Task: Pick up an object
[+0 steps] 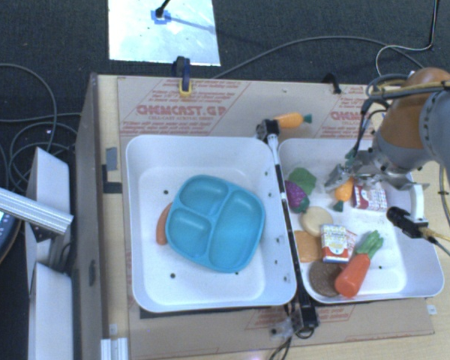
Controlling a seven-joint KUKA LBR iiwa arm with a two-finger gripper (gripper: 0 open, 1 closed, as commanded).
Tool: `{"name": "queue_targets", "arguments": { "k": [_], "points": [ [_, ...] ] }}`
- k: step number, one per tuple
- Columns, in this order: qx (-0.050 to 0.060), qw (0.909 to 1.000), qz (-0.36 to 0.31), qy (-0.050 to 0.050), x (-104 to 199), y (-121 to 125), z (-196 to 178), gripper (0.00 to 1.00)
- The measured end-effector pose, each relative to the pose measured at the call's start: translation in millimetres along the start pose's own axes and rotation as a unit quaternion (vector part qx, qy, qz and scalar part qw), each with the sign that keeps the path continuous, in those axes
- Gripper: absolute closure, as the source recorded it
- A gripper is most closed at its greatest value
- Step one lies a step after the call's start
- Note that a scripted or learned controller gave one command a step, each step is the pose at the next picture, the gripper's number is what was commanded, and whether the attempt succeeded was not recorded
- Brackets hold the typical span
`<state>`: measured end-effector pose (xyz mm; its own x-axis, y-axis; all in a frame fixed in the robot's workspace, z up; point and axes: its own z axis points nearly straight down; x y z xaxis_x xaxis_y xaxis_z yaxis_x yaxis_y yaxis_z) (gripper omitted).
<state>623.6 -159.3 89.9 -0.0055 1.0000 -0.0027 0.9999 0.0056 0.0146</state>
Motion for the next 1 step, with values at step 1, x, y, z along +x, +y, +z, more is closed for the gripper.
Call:
{"name": "queue_targets", "arguments": {
  "k": [1],
  "points": [
    [-0.003,1.0000,-0.001,-0.002,-1.8,1.6,-12.5,1.00]
  ]
}}
